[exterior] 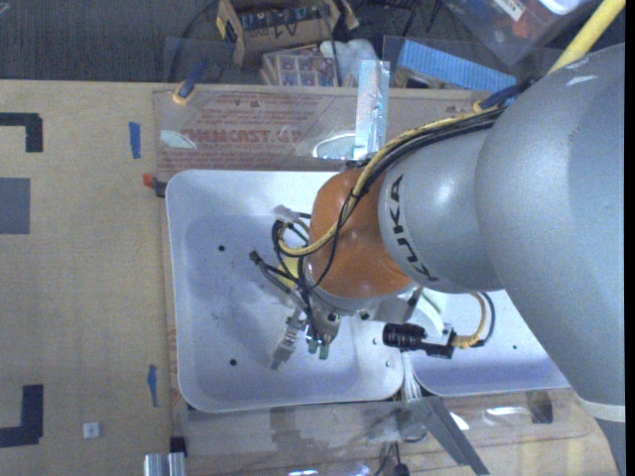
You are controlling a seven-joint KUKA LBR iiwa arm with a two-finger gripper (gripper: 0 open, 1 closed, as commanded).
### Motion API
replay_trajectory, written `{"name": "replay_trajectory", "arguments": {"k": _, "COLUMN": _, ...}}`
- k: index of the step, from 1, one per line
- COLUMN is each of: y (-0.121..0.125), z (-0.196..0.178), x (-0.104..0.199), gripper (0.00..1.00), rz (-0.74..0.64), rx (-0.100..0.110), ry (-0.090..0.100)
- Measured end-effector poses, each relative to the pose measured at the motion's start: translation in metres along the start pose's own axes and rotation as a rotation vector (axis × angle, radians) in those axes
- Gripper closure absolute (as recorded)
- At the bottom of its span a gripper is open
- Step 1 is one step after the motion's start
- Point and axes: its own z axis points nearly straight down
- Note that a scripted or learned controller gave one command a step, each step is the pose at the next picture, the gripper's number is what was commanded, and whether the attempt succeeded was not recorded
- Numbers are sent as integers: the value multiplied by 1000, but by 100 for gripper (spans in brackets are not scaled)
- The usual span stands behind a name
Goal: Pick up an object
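Observation:
My gripper [302, 345] hangs low over the near middle of the left white bin [198, 266], below the orange band [342, 246] of the arm. Its two fingers point down and to the left and stand apart, so it is open. One grey finger [285, 349] nearly touches the bin floor. Only bare white floor shows between the fingers, with no object in them. The arm's big grey body covers the bin's right part and most of the right bin [516, 370], so anything lying there is hidden.
Yellow and black cables [283, 241] loop beside the wrist over the left bin. A black fitting with a yellow cable [437, 340] sits over the divide between the bins. A cardboard sheet [248, 132] lies behind the bins, and bare wooden bench [79, 296] spreads to the left.

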Motion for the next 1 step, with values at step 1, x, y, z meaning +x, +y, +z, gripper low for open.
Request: {"name": "replay_trajectory", "arguments": {"k": 1, "y": 42, "z": -6, "x": 22, "gripper": 0, "rz": 195, "rx": 12, "ry": 7}}
